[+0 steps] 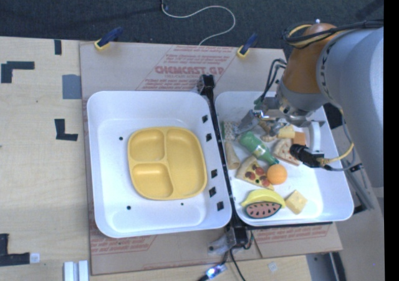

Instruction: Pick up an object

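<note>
Hovering low, the gripper (269,116) worked the right bin's (333,205) far edge.
Finger state: cannot tell; next, close on the green bottle (259,147).

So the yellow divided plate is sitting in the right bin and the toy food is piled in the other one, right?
Not quite. The camera view shows the yellow divided plate in the left bin, not the right one. The toy food, such as the watermelon slice and the orange, is piled in the other one, the right bin.

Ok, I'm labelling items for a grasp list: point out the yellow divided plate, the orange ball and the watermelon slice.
yellow divided plate (167,163), camera view, on its central ridge.
orange ball (277,174), camera view, on its top.
watermelon slice (262,209), camera view, on its red face.
</note>
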`<action>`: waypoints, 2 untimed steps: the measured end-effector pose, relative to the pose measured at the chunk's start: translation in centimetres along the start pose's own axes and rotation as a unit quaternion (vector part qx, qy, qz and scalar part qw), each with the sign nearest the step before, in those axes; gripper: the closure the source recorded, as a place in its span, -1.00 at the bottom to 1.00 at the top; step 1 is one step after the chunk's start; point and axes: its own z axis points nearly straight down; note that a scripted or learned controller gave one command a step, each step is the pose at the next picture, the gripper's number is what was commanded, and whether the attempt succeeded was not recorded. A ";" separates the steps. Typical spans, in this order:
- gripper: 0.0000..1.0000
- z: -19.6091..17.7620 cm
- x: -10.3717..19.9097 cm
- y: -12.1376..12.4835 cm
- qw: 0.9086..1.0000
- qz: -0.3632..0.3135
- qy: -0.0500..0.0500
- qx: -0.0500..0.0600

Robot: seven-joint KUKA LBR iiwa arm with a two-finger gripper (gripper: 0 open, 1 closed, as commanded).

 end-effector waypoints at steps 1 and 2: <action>-1.00 2.7 0.0 0.3 1.000 -0.001 -0.001 -0.005; 1.00 1.4 0.1 0.5 1.000 -0.001 -0.001 -0.010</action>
